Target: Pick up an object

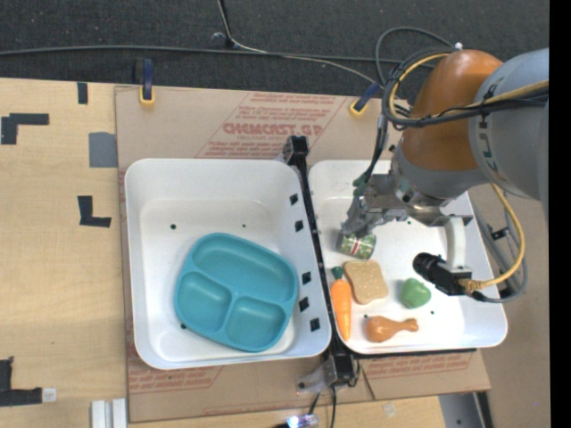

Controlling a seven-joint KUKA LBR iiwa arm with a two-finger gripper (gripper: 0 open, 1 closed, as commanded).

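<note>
Only thing I can actually read from up here is the red print on the brown cardboard sheet (268, 132) lying under my two bins, which looks like "CHEMCAST GP", slanted and upside-ish from this angle. There are a few smaller red lines printed above and below it, but they're too tiny and blurry for me to make out. The little green can (358, 243) in the right bin (486, 328) has a label, but I can't read it.
</note>
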